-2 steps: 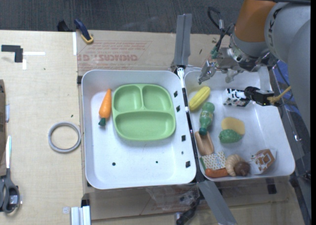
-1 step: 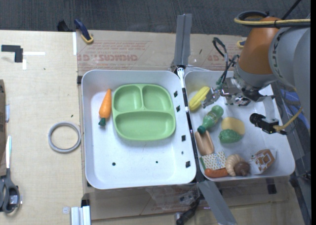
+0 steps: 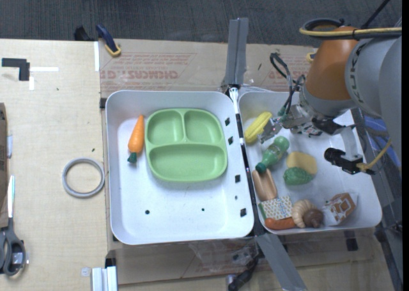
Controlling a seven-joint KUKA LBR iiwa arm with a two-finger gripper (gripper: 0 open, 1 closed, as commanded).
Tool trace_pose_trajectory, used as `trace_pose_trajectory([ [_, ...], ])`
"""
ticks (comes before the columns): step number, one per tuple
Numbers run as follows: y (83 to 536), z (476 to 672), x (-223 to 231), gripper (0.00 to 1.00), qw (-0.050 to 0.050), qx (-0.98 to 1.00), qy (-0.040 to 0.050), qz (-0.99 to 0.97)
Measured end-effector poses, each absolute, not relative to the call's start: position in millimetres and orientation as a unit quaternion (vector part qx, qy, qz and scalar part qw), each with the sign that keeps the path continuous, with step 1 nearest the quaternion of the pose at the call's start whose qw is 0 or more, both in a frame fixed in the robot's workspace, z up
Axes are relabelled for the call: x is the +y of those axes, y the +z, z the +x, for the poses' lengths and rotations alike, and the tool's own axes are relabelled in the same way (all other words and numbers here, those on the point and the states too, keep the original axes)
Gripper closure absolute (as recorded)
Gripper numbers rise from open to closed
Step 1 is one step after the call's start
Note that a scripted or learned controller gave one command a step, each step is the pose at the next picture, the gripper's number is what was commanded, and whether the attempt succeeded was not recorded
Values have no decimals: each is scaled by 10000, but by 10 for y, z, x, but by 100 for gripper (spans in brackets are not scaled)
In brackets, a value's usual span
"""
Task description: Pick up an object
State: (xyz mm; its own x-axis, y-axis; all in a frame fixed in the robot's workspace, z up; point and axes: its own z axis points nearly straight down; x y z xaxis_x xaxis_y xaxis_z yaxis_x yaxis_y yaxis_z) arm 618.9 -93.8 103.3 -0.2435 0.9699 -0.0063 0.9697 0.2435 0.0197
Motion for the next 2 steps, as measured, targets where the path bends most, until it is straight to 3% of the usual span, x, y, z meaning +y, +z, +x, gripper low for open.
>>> trace_pose_trajectory([
  [1,1031,6181,-978,0,76,7964,70,6046],
  [2,921,6046,-1053,0,-6,7613,0,6484],
])
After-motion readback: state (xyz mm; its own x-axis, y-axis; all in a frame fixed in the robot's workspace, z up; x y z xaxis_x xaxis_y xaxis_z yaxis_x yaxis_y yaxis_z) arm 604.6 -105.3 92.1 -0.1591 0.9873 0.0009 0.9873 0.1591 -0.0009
